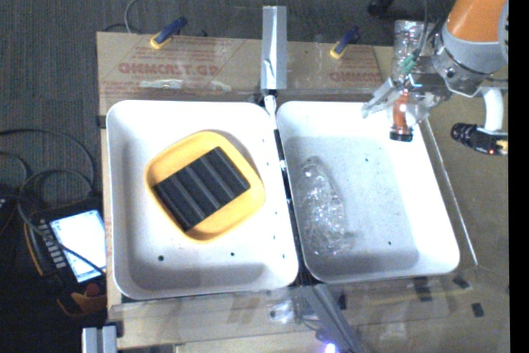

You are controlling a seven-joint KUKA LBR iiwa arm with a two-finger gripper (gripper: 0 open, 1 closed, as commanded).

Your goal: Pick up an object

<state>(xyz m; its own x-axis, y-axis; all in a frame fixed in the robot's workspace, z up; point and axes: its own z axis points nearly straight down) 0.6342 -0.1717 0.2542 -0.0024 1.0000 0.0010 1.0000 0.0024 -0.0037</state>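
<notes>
Plastic bottle (pixel 321 207), clear and crumpled, lies on its side in the right bin (pixel 430 202) at centre frame, close to that bin's left wall; you would judge it the likeliest pick. A yellow tray with a black ribbed insert (pixel 205 184) sits in the left bin (pixel 132 244). The gripper (pixel 402 113) hangs over the right bin's upper right corner, well apart from the bottle. You cannot tell how wide the jaws stand, nor whether they grip anything.
</notes>
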